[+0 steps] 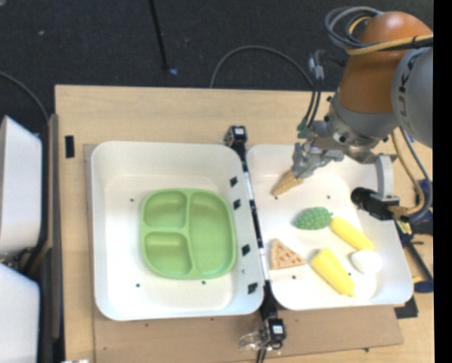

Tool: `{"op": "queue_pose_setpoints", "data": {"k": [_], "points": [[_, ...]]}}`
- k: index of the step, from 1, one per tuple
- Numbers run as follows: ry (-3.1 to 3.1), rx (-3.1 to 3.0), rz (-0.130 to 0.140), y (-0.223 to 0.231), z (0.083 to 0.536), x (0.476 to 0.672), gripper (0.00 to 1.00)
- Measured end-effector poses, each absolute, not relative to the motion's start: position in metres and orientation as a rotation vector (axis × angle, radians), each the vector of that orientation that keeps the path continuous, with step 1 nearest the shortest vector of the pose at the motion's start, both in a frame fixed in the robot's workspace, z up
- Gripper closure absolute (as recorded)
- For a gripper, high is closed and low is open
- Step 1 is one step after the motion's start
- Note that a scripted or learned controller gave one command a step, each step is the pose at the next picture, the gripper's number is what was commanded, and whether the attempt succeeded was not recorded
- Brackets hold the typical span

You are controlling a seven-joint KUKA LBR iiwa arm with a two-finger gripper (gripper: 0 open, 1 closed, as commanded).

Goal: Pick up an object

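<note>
Where the gripper [304, 162] hangs, finger state unclear, tan cone [285, 184] just below, right bin [388, 293].

Light wooden worktop [165, 112] stands on dark speckled carpet floor [97, 29], with thin black cables [249, 51] trailing across the carpet behind it and white box-like furniture [14, 180] at the left edge; even, diffuse lighting.

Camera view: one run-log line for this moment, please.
gripper: above cone, right bin | cone: lying in bin | tray: left bin
</note>
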State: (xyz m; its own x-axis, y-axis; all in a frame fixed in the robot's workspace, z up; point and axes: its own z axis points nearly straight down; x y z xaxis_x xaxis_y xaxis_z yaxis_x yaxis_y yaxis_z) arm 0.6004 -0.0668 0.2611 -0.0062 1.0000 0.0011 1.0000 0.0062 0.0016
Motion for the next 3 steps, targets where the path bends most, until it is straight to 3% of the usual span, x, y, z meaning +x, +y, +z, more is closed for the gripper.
{"op": "queue_pose_setpoints", "data": {"k": [3], "points": [[2.230, 2.215, -0.001, 0.087, 0.238, 0.563, 1.00]]}}
